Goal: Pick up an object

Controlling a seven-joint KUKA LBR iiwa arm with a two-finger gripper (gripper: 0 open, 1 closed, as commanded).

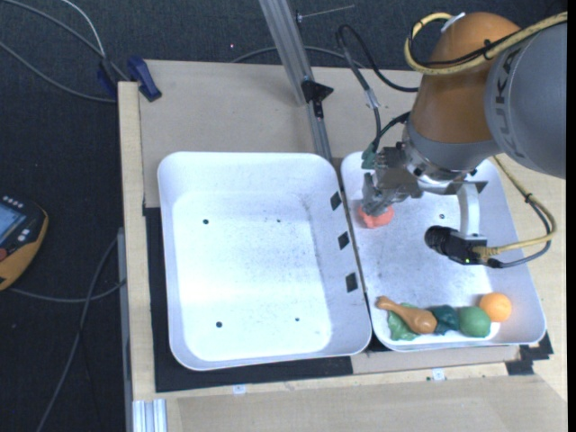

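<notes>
Now | gripper (382,202) low in right bin (520,282), over red object (377,216) | finger state: cannot tell | orange ball (495,307) near front rim

Grey arm (540,88); orange band (463,70); yellow cable (432,34) looped above.

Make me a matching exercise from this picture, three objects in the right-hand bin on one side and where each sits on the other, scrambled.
Things:
1. round orange ball
2. small red-orange object
3. tan wooden-looking pestle shape

Places:
A. directly under the gripper, near the bin's left wall
B. bottom right corner of the bin
C. along the bottom edge, left of the green lump

Pairs: 1-B, 2-A, 3-C
</notes>
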